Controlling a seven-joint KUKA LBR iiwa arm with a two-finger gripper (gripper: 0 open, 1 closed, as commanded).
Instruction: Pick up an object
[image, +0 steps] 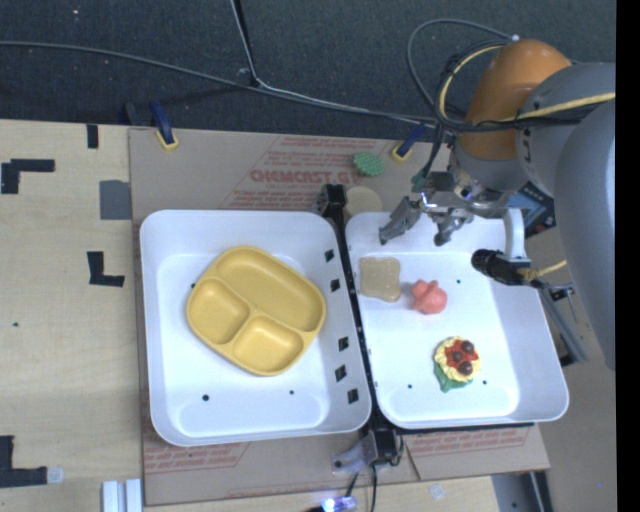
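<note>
The gripper (420, 226) hangs wide open and empty at the upper right of the frame, above the tan sponge-like block (380, 278), which looks light, soft, best pinched across its flat sides

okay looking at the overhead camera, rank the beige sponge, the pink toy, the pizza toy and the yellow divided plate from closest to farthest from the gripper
From the gripper, at the right bin's far edge:
1. Beige sponge, right bin, against its left wall.
2. Pink toy, middle of the right bin; close to the sponge's distance.
3. Pizza toy, right bin, near side.
4. Yellow divided plate, left bin.
</note>
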